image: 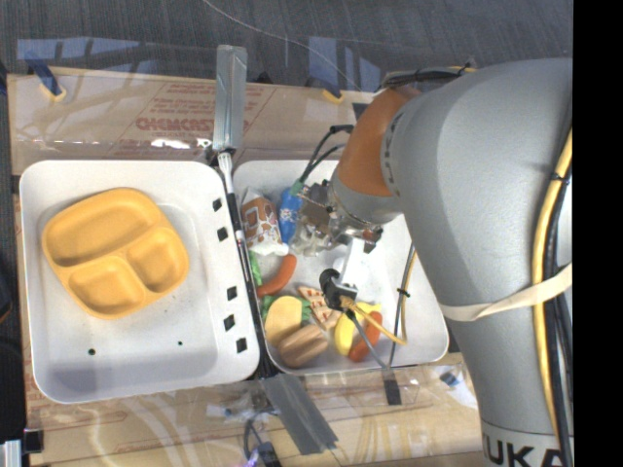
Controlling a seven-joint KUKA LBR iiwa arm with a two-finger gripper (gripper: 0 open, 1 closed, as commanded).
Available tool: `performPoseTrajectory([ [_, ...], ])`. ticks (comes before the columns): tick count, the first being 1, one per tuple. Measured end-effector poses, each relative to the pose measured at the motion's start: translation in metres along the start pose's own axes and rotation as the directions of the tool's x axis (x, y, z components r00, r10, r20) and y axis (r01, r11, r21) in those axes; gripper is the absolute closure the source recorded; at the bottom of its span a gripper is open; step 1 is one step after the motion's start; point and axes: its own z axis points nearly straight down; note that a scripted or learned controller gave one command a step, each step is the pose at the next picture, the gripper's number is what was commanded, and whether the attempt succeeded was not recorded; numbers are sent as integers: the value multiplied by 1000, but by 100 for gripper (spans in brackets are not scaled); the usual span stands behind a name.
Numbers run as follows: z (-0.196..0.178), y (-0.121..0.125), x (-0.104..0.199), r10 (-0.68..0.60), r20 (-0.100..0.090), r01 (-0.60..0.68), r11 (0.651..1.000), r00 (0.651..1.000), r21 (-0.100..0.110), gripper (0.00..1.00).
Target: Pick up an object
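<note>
The right bin [421, 290] holds a heap of toy food. A brown packet [258, 220] and a blue packet [290, 210] lie at its upper left. Below them are a green piece [267, 259] and an orange-red sausage [277, 273]. Near the front lie a pizza slice [313, 303], a yellow round piece [284, 313], a tan bun [304, 344], a yellow fruit [344, 336] and a red piece [369, 325]. My gripper [313, 230] is low in the bin, just right of the blue packet, with the wrist hiding its tips.
The left bin [195, 348] holds a yellow divided plate [114, 251]. A metal bar [230, 95] rises along the divide between the bins. The big grey arm [487, 193] covers the right bin's right side.
</note>
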Motion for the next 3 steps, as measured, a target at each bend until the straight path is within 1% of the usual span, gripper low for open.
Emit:
performPoseTrajectory([
  [1, -15, 69, 16, 190, 0, -190, 982, 982, -1, 0],
  [2, 17, 18, -41, 298, 2, -298, 954, 954, 4, 0],
  [3, 10, 41, 9, 508, 0, -508, 861, 861, 1, 0],
])
